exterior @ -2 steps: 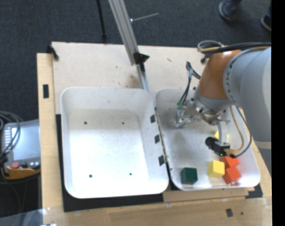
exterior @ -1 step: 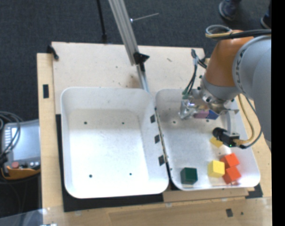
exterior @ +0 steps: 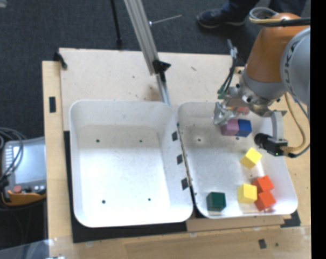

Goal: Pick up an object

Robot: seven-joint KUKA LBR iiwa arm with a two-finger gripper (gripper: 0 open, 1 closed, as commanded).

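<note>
The arm reaches in from the upper right and its gripper (exterior: 225,114) hangs over the back of the right bin (exterior: 206,161). Directly under and beside the gripper lie a purple block (exterior: 230,127) and a blue block (exterior: 244,127), touching each other. Further forward in the same bin are a yellow block (exterior: 251,158), a second yellow block (exterior: 247,192), two orange blocks (exterior: 264,183) (exterior: 265,200) and a dark green block (exterior: 216,200). The wrist hides the gripper's tips.
The left bin (exterior: 125,161) stands beside the right one, with a raised rim between them. A slanted metal pole (exterior: 144,36) rises behind the bins. A cable and black connector (exterior: 270,143) hang off the arm over the right bin's far side.
</note>
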